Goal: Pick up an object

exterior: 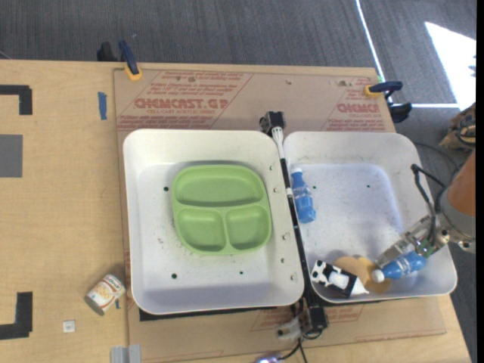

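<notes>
at the near right corner of the right bin (pixel 423 290), the gripper (pixel 412 254) seems pinched on a blue bottle (pixel 398 267) (beside a cow toy (pixel 333 276)), so lift straight up, clear of the far second bottle (pixel 302 198).

Bright, even overhead light, soft shadows only. Blown-out glare patch on the floor (pixel 451 59) at upper right. Mild glare on the white bins (pixel 151 165). Slightly soft focus throughout; arm (pixel 463 195) blurred at right edge.
</notes>
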Robot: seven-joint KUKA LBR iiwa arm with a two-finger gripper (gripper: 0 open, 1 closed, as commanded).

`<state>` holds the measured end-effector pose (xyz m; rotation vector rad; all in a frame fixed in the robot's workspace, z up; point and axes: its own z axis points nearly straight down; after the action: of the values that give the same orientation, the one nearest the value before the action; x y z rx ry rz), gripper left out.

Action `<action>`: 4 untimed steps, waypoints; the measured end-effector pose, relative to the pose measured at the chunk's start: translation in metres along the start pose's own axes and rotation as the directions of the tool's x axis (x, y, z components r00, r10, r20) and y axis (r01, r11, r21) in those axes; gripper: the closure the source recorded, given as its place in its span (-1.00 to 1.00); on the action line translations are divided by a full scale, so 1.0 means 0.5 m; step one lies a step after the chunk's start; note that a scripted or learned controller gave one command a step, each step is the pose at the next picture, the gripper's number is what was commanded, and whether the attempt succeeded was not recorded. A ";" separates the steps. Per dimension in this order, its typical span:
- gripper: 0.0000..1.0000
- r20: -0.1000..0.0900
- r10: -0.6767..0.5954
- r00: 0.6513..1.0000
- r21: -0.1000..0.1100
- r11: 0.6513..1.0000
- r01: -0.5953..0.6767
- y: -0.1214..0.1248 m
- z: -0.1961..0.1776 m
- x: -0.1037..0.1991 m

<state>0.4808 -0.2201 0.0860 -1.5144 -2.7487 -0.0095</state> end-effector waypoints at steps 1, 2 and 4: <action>1.00 0.011 0.003 1.000 -0.005 1.000 -0.003 0.002 -0.023 -0.006; 1.00 0.009 0.388 0.922 -0.001 0.922 -0.388 0.052 -0.140 0.085; 1.00 0.005 0.286 0.958 0.002 0.958 -0.286 0.137 -0.261 0.220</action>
<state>0.4798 -0.0916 0.2174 -1.8965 -2.5031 -0.0007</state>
